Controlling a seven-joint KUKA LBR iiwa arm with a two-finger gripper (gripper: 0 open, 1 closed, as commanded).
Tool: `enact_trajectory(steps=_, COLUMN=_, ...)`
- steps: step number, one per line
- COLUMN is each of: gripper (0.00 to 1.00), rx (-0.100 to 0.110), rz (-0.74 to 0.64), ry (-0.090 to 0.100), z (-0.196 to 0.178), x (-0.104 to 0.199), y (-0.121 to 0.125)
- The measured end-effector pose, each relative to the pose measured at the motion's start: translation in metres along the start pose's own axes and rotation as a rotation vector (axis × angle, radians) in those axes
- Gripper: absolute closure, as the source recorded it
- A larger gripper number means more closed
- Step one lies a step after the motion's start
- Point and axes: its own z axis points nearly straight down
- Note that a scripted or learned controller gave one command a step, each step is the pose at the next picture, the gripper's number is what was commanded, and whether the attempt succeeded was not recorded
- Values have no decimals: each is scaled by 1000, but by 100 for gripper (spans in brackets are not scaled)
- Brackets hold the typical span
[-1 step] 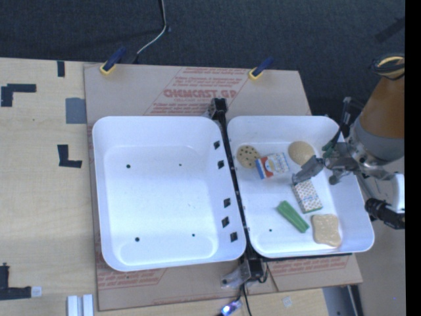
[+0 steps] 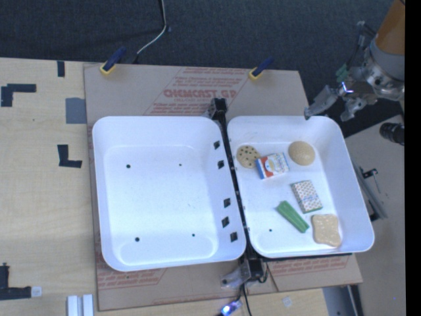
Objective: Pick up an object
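**Still above the bin — nothing gripped yet**

So far the arm (image 2: 395,25) hangs high at about two o'clock, off the upper right corner of the right bin (image 2: 348,170), and its gripper (image 2: 332,101) points down and to the left toward that corner. The fingers look spread apart, with nothing between them — though they are small and somewhat blurred here, so that is a reading, not a certainty.

All the candidates lie in the right bin, probably so that any one of them can be lifted and the left bin (image 2: 158,189) can serve as the other side. A round cookie (image 2: 247,155) sits at about ten o'clock in the bin, with a small red, white and blue packet (image 2: 272,165) just beside it. A tan round bun (image 2: 301,153) lies at about one o'clock, nearest the gripper. A patterned little box (image 2: 307,195) rests near the middle right, a green stick (image 2: 291,216) slants just below it, and a pale bread-like piece (image 2: 326,229) lies at five o'clock near the rim.

They are spaced apart, not stacked, which I judge leaves room for the fingers around each. The bun seems the shortest reach, yet its rounded top may slip.
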Motion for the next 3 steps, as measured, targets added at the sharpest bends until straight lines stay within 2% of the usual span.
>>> enact_trajectory(steps=1, gripper=0, rx=13, rz=1, ry=5, z=43, x=35, y=41)
enact_trajectory(steps=2, gripper=0, rx=27, rz=3, ry=8, z=216, x=66, y=24)
enact_trajectory(steps=3, gripper=0, rx=6, rz=-1, ry=6, z=111, x=106, y=40)
